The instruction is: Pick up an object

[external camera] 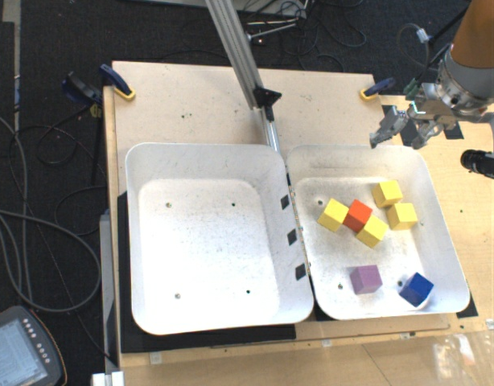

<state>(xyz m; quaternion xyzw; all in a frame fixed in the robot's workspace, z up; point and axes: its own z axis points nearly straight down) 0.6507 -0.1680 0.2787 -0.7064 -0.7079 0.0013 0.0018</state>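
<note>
I've got the claw point(398, 129) hanging over the right bin's point(440, 215) far rim, fingers apart, holding nothing. Nearest pick, a yellow block point(388, 193), sits just toward me in the cluster w/ the red block point(359, 215). Straight drop-in needed.

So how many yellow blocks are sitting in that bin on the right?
4, clustered around the orange block: yellow block one to its left, block two at upper right, block three at right, block four just below. None seem hidden.
</note>
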